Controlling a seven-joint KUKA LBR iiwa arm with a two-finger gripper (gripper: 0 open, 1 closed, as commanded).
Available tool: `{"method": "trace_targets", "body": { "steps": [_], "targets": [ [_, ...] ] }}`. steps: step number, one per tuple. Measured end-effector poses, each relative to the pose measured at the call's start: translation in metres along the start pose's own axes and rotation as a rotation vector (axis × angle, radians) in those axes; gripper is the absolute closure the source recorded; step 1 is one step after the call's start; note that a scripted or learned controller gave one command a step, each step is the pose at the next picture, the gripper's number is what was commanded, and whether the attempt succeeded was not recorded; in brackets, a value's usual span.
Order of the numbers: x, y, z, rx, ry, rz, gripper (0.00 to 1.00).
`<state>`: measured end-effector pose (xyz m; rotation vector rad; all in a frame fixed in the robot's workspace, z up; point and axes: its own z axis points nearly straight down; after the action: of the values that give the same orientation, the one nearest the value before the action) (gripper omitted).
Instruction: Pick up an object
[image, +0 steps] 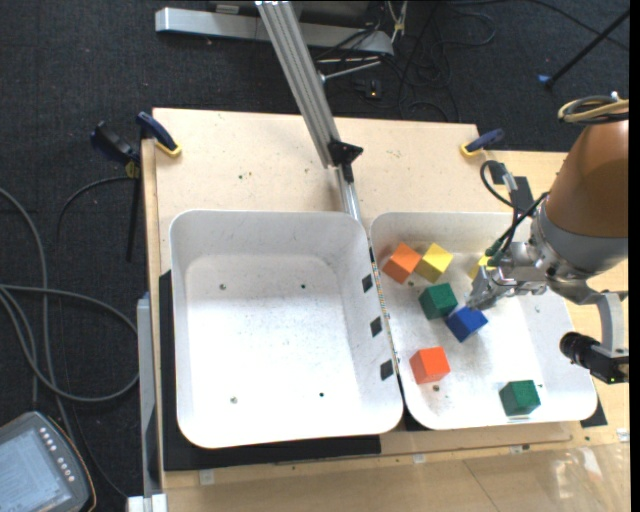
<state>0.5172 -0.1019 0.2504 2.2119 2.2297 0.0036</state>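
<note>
blue cube (466, 322) sits tilted in the right-hand bin (560, 408), just below the claw (483, 292) of the arm reaching in from the right. whether the claw is open, or grips anything, cannot be told. a clean pick likely calls for a straight descent centred on the cube, clear of the green cube (437, 300) just to its left.

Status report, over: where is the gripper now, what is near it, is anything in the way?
Gripper low in right bin, just above blue cube; no grasp seen. Green cube close beside the blue one. Left bin apart from the work.
</note>
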Motion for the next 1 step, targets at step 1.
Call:
{"method": "trace_targets", "body": {
  "steps": [1],
  "targets": [
    [0.0451, 0.0131, 0.0111, 0.003, 0.000, 0.000, 1.00]
  ]
}}
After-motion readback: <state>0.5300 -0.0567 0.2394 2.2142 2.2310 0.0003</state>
